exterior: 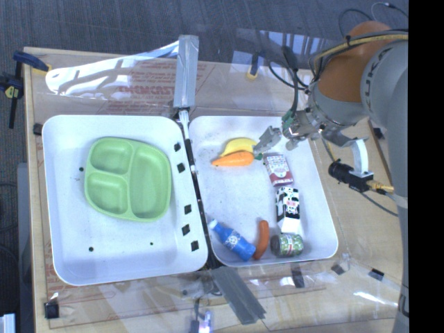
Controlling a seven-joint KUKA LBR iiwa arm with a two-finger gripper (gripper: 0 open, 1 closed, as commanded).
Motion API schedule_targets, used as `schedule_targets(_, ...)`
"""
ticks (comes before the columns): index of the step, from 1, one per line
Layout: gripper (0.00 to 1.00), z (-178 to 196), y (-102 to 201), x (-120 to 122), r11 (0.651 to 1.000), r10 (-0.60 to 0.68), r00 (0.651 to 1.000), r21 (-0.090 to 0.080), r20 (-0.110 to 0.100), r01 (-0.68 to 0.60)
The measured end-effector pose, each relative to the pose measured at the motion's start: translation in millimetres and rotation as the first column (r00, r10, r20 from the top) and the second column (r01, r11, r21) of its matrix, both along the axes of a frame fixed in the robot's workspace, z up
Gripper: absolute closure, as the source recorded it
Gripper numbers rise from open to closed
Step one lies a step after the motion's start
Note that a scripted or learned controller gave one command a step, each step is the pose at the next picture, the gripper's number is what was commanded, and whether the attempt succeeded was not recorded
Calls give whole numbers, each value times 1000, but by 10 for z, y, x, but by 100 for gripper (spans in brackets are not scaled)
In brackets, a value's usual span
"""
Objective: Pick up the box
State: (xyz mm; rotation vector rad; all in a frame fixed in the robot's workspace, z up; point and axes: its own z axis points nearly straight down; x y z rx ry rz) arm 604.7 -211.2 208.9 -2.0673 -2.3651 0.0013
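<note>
The box [277, 169] — a small red-and-white carton — lies flat on the floor of the right bin [320, 186], in the upper right part, with a cow-print milk carton [288, 210] just below it and nearly end to end with it. A carrot [234, 159] and a banana [239, 146] lie just to its left. The hand [277, 137] hangs just above the box's upper end, one finger pointing toward the banana; whether it is open or closed cannot be told from this angle, and nothing shows between the fingers. The box is judged light, stiff in its edges but crushable on its broad faces, with a smooth printed skin that may slip. The recommended hold is across the short width at mid-length, with moderate force — the long sides are clear, whereas the lower end is crowded by the milk carton.
</note>
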Motion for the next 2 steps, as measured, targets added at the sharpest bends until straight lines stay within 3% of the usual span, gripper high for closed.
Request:
schedule_targets(1,0,-649,22,-32,1000,-9,1000,0,-3,9)
schedule_targets(2,0,-128,2,29,1000,-14,1000,0,-1,14)
